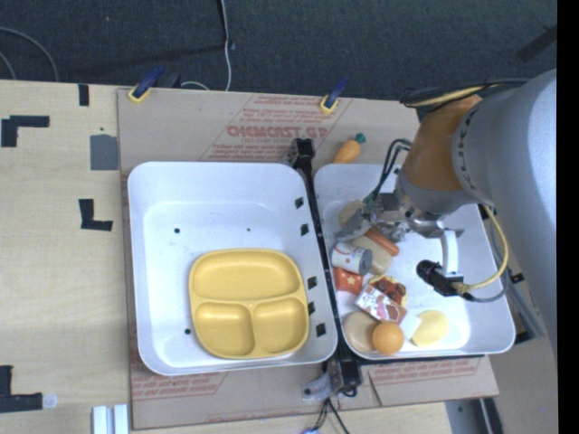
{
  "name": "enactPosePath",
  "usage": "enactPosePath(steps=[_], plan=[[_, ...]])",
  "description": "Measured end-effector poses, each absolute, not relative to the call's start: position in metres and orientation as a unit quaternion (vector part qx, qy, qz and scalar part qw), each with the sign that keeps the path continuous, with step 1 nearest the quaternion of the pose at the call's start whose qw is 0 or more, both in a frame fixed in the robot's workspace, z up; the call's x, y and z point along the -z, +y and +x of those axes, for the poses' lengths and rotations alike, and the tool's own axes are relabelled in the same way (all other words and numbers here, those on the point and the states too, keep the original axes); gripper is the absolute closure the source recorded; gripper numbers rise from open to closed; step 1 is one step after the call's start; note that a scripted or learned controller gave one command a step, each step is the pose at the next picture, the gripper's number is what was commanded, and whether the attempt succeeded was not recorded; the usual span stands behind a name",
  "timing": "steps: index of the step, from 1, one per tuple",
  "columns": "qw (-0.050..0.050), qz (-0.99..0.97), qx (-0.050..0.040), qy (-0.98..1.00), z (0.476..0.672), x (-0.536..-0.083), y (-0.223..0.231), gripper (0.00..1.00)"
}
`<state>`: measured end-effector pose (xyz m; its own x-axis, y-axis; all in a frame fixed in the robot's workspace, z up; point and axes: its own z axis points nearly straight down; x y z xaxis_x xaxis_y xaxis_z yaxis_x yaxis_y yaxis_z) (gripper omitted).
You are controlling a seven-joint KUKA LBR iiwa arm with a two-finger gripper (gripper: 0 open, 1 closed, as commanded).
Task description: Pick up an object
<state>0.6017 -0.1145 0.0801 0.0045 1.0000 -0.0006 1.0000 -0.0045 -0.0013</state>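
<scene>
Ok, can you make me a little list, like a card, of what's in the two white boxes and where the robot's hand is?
left bin: shallow white bin holding a yellow plastic tray with three compartments
right bin: shallow white bin with a pile of small things
pile: round orange fruit, pale yellow lemon-like piece, red and white packet, small can lying on its side
outside the bins: small orange carrot-shaped toy on the cardboard
gripper: low over the pile in the right bin
holding anything: cannot tell
</scene>
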Motion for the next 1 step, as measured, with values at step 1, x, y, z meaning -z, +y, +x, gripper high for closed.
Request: enactPosePath(steps=[1], plan=[[-0.001,-0.705,0.0003,-0.709,0.6595,-0.0844,-0.0928,0.0]])
